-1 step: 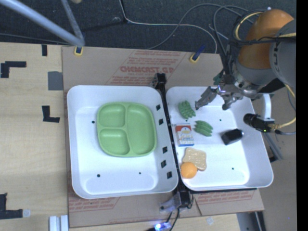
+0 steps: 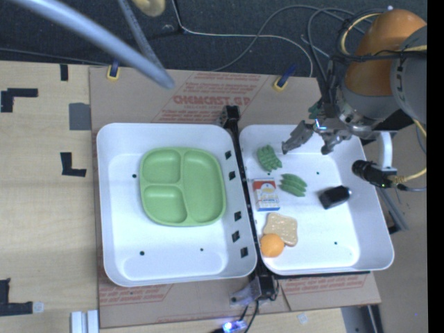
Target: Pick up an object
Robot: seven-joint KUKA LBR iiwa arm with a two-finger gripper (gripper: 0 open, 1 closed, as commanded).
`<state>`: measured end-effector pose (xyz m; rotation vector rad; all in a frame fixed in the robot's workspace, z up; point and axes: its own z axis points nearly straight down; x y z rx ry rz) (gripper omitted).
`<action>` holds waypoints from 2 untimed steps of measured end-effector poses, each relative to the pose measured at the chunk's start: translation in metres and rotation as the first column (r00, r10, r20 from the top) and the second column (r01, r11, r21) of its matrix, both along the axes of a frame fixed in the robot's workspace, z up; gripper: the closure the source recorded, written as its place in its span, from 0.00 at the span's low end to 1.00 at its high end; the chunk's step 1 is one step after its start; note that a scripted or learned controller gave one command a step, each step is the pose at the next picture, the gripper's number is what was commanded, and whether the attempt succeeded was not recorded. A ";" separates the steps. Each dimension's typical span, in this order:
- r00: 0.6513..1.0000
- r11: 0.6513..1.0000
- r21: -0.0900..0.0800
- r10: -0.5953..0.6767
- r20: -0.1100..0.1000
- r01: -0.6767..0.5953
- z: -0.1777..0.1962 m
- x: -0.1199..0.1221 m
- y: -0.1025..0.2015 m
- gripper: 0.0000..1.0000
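My gripper (image 2: 311, 139) hangs over the far part of the right bin (image 2: 361, 248), its two dark fingers spread apart with nothing between them. Just left of the left fingertip lies a green leafy vegetable toy (image 2: 269, 158). A second green piece (image 2: 293, 184) lies nearer the front. A small red and white box (image 2: 266, 193) sits by the bin's left wall, with a slice of toast (image 2: 282, 227) and an orange (image 2: 272, 245) in front of it. A black block (image 2: 334, 197) rests to the right.
The left bin (image 2: 118, 255) holds a green divided plate (image 2: 183, 186). A black clamp strip (image 2: 239, 186) runs between the bins. Cables (image 2: 291, 26) trail across the dark bench behind, and a black cylinder (image 2: 371, 173) on the arm juts over the right bin's right side.
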<state>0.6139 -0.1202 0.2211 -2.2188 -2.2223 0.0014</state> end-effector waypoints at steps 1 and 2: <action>1.000 1.000 -0.001 -0.001 -0.007 0.001 -0.064 -0.005 -0.002 0.00; 1.000 1.000 -0.001 -0.001 -0.005 0.001 -0.108 -0.007 -0.005 0.00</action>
